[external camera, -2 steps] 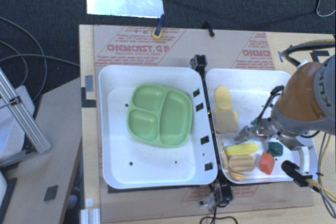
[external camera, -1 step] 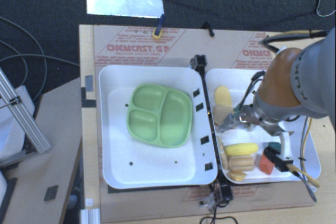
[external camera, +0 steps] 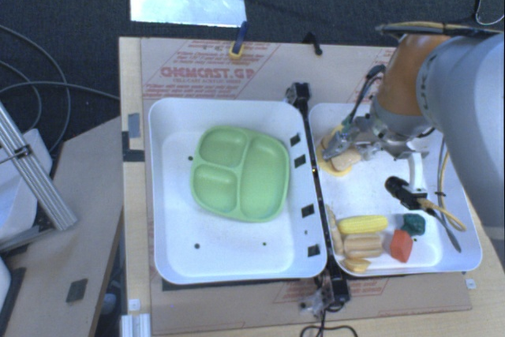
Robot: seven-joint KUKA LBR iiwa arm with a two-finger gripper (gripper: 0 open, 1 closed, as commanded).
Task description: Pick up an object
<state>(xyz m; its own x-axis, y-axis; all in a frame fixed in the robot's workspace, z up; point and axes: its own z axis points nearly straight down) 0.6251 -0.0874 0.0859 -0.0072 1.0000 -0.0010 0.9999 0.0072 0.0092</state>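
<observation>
We see the arm (external camera: 450, 83) reaching over the right bin (external camera: 458, 252).
Left of it, a green tray (external camera: 241, 172) fills the left bin (external camera: 170, 193); inside it, the gripper (external camera: 341, 144) touches a tan food piece (external camera: 344, 162), fingers' spread unclear; corn (external camera: 361, 224) lies nearer us.

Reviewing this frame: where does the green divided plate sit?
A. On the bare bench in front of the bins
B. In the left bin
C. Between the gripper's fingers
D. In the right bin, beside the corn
B. The green plate lies flat on the floor of the left bin, while the corn and the other small items are in the right bin, where the gripper is.
</observation>
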